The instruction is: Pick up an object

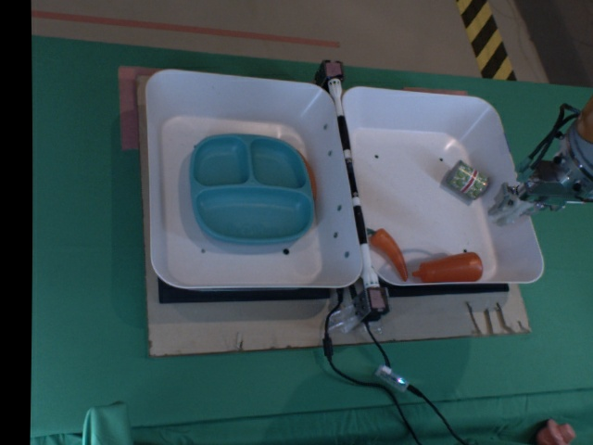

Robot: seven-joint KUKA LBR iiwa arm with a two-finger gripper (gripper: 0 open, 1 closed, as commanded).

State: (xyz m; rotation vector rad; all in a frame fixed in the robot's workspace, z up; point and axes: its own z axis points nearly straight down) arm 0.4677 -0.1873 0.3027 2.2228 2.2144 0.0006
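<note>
Two white bins side by side: left bin [176, 100] and right bin [408, 119]. One teal divided plate [250, 190] lies flat in the left bin, centre-left of frame. Three items in the right bin: one small green patterned can [465, 180] on its side, upper right of the bin floor; two orange carrots, carrot one [389, 251] by the divider, carrot two [449, 267] near the bottom wall. Gripper [512, 204] at the bin's right rim, right edge of frame; grip state: cannot tell.
</note>
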